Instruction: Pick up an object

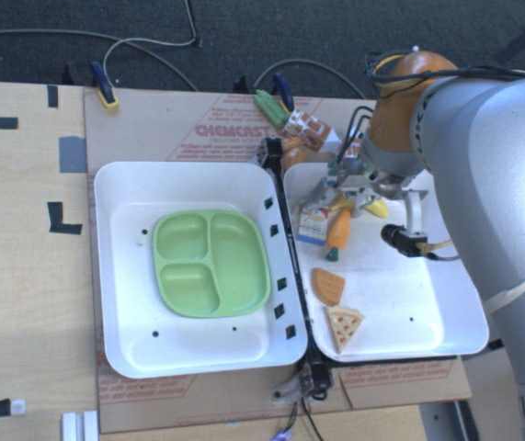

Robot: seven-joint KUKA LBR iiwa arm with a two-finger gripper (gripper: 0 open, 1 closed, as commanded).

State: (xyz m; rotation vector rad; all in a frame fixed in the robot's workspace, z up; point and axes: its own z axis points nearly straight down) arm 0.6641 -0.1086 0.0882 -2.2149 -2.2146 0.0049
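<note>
- Gripper (348, 194) low in right bin (427, 324), over carrot (337, 230) top end; jaw state: can't tell.
- Carrot lies just right of small carton (312, 226); should centre on carrot, avoid carton.
- Cracker (327, 287), pizza slice (343, 325) below carrot, spare targets.

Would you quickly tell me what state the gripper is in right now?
Gripper: low in the right bin, over the carrot; open or shut cannot be told.

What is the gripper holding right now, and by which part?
Cannot be told: the gripper is down among the carrot and small carton, its tips hidden.
</note>
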